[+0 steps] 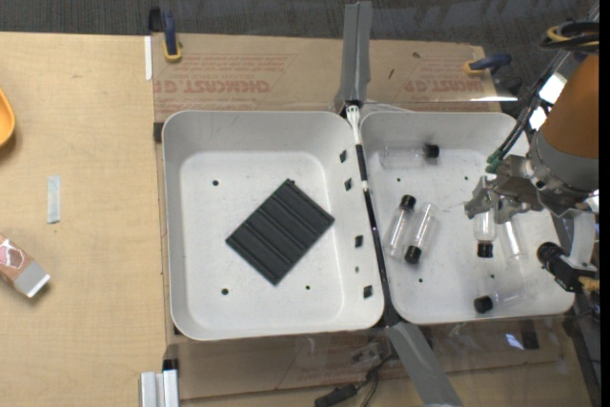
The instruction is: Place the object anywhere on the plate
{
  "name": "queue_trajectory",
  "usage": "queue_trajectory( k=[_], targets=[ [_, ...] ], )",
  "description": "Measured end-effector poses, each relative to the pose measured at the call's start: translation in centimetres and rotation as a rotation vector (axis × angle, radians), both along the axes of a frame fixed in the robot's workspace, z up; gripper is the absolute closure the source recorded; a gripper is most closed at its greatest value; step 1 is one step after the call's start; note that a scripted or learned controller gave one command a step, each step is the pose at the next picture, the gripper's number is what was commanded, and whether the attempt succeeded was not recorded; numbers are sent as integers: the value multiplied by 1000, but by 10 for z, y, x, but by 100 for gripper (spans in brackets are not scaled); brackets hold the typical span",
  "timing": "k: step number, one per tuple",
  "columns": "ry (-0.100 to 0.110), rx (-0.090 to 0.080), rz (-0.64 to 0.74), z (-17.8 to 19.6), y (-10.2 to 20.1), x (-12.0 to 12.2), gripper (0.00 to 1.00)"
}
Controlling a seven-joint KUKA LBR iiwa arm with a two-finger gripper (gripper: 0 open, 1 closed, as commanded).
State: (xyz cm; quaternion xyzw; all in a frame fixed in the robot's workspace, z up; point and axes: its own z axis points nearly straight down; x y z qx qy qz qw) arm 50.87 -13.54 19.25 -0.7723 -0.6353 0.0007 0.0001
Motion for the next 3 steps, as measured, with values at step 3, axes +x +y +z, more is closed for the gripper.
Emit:
queue_trajectory(
  k=[3],
  targets=[
    [1, 1, 895, 1, 201, 95, 100]
  ],
)
